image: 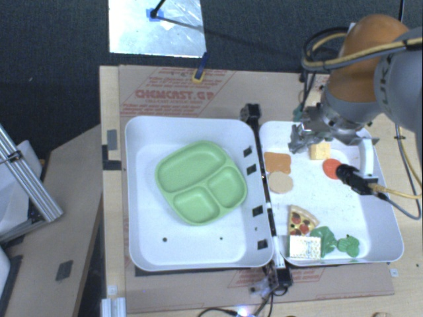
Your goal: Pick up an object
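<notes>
The gripper (pixel 303 139) hangs over the back of the right bin (pixel 383 233), and I cannot tell if it is open or shut. The toy food sits below it. A yellow cheese block (pixel 320 151) is just beside it, and a brown toast slice (pixel 277 162) and a red tomato piece (pixel 331 167) are near. The gripper could bump the cheese away or grab nothing, because the pieces are small and close together. The cardboard (pixel 175 92) under the bins says "CHEMCAST GP" in red letters
</notes>
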`<state>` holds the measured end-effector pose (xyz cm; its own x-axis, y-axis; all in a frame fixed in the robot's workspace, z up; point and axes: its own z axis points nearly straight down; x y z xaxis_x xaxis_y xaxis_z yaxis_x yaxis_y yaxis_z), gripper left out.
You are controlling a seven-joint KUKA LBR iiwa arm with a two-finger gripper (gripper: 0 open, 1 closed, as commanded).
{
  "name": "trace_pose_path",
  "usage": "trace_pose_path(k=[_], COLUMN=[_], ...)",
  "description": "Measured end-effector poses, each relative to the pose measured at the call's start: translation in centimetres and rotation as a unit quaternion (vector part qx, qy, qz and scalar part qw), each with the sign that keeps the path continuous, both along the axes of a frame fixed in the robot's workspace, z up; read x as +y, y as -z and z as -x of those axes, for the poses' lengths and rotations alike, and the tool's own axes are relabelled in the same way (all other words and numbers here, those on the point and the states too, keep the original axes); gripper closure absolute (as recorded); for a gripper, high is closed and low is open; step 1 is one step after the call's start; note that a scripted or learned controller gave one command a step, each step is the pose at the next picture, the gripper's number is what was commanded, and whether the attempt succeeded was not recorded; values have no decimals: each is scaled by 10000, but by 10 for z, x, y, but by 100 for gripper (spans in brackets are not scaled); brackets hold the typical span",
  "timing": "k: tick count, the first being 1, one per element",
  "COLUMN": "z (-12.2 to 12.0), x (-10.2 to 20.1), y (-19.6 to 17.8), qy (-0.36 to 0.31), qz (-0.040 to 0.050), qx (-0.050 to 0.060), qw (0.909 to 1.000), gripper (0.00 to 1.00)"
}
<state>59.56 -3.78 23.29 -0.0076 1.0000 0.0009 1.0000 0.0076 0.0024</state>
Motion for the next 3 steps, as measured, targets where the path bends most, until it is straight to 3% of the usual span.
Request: trace_pose_path(k=[1, 3], z=[-2, -3], x=[-17, -1], y=[13, 1], qy=[39, 6], qz=[10, 4], qx=[9, -1], qw=[10000, 10000], gripper=[100, 100])
